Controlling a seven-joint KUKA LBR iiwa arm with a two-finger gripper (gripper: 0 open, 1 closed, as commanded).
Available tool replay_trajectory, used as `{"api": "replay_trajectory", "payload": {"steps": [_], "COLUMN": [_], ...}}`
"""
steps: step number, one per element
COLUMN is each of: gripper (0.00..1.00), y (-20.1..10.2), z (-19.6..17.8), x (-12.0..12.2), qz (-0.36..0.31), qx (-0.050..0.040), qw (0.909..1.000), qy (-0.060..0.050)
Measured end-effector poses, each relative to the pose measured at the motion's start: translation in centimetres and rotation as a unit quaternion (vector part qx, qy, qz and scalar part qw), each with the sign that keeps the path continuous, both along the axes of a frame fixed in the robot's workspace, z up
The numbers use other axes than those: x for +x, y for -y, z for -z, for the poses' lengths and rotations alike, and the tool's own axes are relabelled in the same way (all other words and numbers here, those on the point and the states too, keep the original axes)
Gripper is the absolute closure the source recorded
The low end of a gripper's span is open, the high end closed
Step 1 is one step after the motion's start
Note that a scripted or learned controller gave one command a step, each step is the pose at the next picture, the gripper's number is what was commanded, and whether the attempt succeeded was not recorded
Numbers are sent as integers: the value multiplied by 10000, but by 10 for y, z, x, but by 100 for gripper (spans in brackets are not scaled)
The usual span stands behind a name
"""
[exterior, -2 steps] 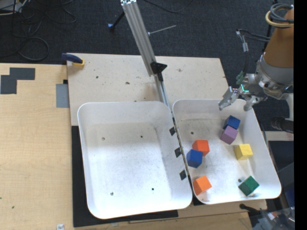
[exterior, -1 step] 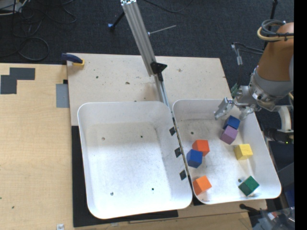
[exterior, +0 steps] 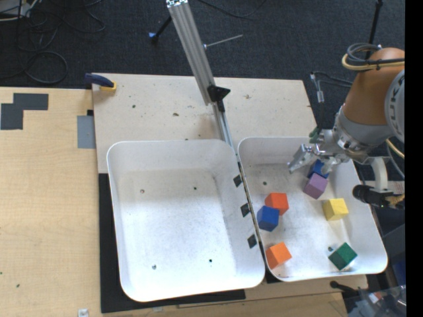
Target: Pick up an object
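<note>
The right bin holds several cubes. A purple cube lies near its back right, with a blue block just behind and partly hidden by the arm. My gripper hangs over the bin's back right, right above that blue block, and its fingers stand spread open. In the middle, an orange cube touches a blue cube. A yellow cube sits at the right, a second orange cube at the front left, and a green cube at the front right.
The left bin stands beside the right one, sharing a wall with black clips. A slanted metal bar rises behind the bins. The arm's orange band is above the right bin's far corner.
</note>
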State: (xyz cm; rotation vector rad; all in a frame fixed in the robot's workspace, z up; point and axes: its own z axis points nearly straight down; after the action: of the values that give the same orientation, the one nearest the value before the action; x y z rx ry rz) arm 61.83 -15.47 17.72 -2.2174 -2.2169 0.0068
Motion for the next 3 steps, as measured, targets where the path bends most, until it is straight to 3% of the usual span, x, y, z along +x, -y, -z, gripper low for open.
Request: {"api": "replay_trajectory", "payload": {"steps": [1, 2, 3], "gripper": [0, 100, 100], "y": [6, 7, 11], "z": [56, 43, -21], "x": [4, 6, 8], "qz": [1, 20, 5], "qx": [-25, -20, -13], "qw": [10000, 10000, 10000], "qy": [51, 74, 59]}}
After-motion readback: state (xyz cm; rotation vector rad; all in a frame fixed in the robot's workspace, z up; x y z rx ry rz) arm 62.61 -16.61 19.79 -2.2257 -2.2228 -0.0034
